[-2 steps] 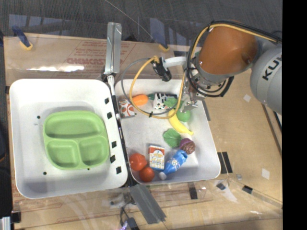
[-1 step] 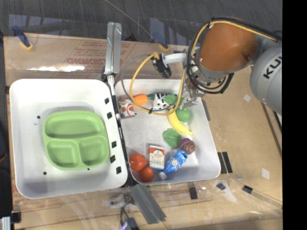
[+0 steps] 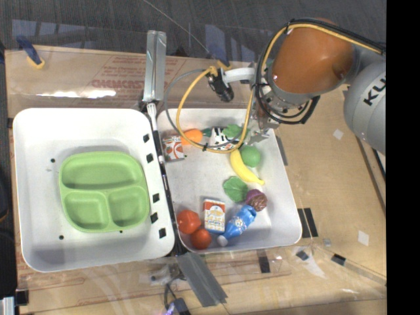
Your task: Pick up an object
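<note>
The right bin (image 3: 282,176), a shallow white tray with rounded corners, serves as the landmark for everything loose here. Near its middle lies a banana (image 3: 244,168), smooth and yellow, its long axis running on a diagonal from upper left to lower right, the lower tip pointing toward the bin's right wall. Touching the banana's upper end is a round green fruit (image 3: 250,156), glossy like plastic. Just below the banana sits a crumpled green leafy piece (image 3: 234,188), and beside that a dark purple lumpy ball (image 3: 256,200). Toward the bin's near edge rest a blue bottle-shaped toy (image 3: 240,222), lying slanted, a small printed carton (image 3: 214,215) standing flat-faced, and two red tomato-like balls (image 3: 188,221). At the bin's far left corner are an orange ball (image 3: 193,136) and a small red-and-white box (image 3: 173,147). The gripper (image 3: 261,134) hangs over the bin's far edge under the arm's orange band (image 3: 308,59); whether its pincer is released or clenched I cannot tell, as cables hide it. Left of the right bin, the other bin (image 3: 33,176) holds a matte green divided tray (image 3: 102,190).
</note>
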Controlling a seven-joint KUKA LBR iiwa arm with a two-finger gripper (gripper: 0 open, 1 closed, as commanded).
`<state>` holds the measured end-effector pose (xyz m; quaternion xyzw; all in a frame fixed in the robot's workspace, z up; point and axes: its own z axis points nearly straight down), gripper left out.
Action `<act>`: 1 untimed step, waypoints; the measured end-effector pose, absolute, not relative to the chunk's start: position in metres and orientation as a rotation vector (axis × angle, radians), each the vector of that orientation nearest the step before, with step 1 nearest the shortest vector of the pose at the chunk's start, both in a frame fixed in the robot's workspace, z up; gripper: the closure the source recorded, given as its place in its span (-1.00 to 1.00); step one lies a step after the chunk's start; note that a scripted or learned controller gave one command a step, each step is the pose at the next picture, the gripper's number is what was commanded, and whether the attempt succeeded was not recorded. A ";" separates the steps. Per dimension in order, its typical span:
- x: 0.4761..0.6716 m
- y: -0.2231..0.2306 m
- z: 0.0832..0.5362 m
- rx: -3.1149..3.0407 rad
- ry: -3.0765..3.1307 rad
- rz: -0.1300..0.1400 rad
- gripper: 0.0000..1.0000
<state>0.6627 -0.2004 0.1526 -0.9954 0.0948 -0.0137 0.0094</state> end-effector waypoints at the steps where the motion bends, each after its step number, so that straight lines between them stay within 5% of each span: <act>1: 0.659 -0.206 0.158 -3.116 0.306 -0.024 1.00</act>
